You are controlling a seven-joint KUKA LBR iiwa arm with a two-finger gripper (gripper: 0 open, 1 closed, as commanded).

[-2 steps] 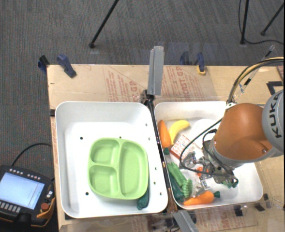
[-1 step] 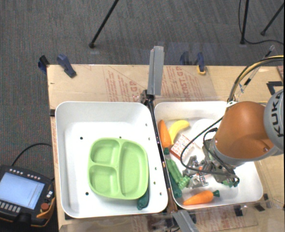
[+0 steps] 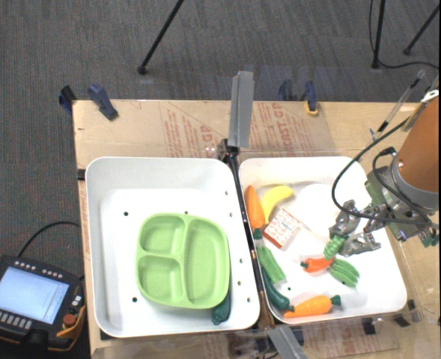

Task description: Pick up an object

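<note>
Camera view, item list. Arm (image 3: 422,152): enters at right edge of frame, orange band above grey wrist, angled down and left over the right bin (image 3: 388,275). Gripper (image 3: 353,238): low over the bin's centre-right, just above a small carrot (image 3: 317,264) and a green pea pod (image 3: 345,272); whether released or clenched cannot be told. Same bin, left part: banana (image 3: 275,196), orange carrot (image 3: 254,206), red-and-white packet (image 3: 284,228), cucumber (image 3: 272,266); lower edge: large carrot (image 3: 313,305). Left bin (image 3: 108,200): green divided plate (image 3: 183,260).
</note>
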